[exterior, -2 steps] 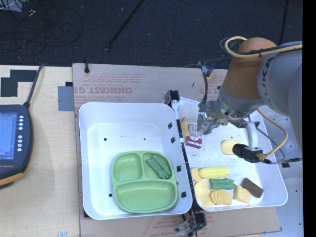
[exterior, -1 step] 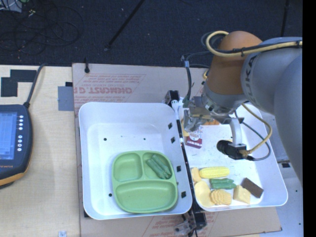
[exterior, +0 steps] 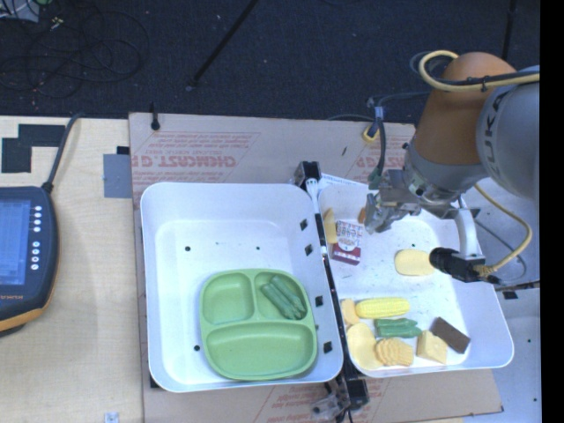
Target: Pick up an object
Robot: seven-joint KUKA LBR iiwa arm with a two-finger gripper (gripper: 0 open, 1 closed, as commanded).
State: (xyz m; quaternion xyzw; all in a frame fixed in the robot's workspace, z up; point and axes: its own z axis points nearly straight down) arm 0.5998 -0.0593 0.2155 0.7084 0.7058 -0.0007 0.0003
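Toy foods fill the right bin (exterior: 493, 342), below the jaws (exterior: 381, 217); whether the jaws are parted or closed cannot be told. At their 8 o'clock lies a small red-and-white packet (exterior: 346, 241). At 4 o'clock sits a pale yellow oval piece (exterior: 411, 263). Farther toward 6 o'clock lie a corn cob (exterior: 382, 307), a green pod (exterior: 397, 328), a crinkled cracker (exterior: 394, 352) and a brown block (exterior: 450, 334). The left bin (exterior: 176, 227), at 8 o'clock, holds a green divided tray (exterior: 256, 346).
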